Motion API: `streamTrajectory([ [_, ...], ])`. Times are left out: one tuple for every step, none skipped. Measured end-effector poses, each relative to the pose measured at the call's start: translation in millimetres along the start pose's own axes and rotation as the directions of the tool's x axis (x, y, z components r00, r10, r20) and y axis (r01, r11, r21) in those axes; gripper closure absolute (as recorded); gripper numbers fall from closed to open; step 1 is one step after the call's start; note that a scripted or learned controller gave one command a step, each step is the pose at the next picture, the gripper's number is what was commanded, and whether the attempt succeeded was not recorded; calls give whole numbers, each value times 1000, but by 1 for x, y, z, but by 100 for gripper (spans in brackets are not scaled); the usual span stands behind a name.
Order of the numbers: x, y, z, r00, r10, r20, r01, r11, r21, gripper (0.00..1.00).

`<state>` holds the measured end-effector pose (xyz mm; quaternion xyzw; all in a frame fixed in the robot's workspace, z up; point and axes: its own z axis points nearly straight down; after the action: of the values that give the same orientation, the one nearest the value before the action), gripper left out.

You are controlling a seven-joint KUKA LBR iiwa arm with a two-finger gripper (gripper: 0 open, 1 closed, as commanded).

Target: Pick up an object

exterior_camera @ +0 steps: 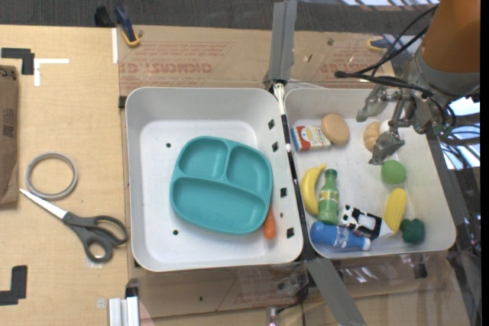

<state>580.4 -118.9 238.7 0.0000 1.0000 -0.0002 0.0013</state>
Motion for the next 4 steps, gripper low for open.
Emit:
streamTrajectory([
  [9, -32, 146, 995, 102, 1, -102, 995, 0, 0],
  [91, -6, 131, 991, 129, 30, -129, 992, 2, 0],
  [-54, 20, 146, 984, 178, 2, -178, 984, 0, 0],
  [-18, -70, 98, 970, 245, 3, -245, 970, 1, 0],
])
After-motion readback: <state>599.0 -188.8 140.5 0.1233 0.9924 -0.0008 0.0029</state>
